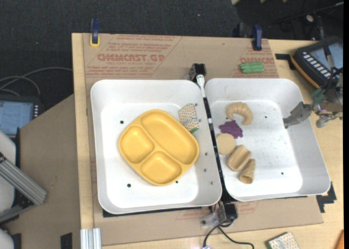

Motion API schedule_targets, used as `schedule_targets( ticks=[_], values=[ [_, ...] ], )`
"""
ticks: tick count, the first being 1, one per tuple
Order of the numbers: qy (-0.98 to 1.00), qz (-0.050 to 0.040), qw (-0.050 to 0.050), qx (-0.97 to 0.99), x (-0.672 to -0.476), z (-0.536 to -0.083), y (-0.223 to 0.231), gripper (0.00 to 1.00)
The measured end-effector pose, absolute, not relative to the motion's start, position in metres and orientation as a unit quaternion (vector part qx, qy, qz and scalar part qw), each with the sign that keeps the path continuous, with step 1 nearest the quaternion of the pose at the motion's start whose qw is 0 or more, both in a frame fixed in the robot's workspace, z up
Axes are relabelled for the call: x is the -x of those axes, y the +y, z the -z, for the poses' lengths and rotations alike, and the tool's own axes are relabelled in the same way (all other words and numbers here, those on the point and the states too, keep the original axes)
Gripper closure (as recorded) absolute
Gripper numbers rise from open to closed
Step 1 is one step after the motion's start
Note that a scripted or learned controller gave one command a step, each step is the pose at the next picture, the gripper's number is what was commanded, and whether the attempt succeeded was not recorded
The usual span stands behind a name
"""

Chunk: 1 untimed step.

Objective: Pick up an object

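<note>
A: Where is the gripper?

B: At three o'clock in the frame, over the right rim of the right bin. A grey finger pokes in over the bin's upper right part. Whether the fingers are apart or together I cannot tell; nothing shows between them.

A: And the things it could pick?

B: All in the left half of that right bin. A tan croissant lies toward eleven o'clock of the bin. Just below it is a purple grape bunch, then a pale round piece at nine o'clock, close to the bin's left wall. Beside that a tan bread-like piece, and touching it toward six o'clock an ice-cream cone.

A: Anything between the gripper and them?

B: Bare white bin floor, speckled with dark dots. The gripper is well apart from the whole cluster.

A: The other bin?

B: The left bin bears a yellow divided plate with three compartments at its centre. A small patterned object sits at the plate's one o'clock, touching its rim.

A: Outside the bins?

B: A green object on the cardboard at twelve o'clock of the right bin, near a blue clamp. A second blue clamp is at the board's upper left corner.
</note>
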State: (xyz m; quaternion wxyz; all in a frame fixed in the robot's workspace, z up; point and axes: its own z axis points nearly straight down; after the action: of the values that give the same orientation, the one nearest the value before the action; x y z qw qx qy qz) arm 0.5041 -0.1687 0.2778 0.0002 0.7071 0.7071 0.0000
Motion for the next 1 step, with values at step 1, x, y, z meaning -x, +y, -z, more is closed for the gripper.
schedule_targets(
  ticks=[1],
  values=[
    [0.707, 0.0011, -0.003, -0.707, -0.4909, -0.0825, -0.1569, 0.00]
  ],
)
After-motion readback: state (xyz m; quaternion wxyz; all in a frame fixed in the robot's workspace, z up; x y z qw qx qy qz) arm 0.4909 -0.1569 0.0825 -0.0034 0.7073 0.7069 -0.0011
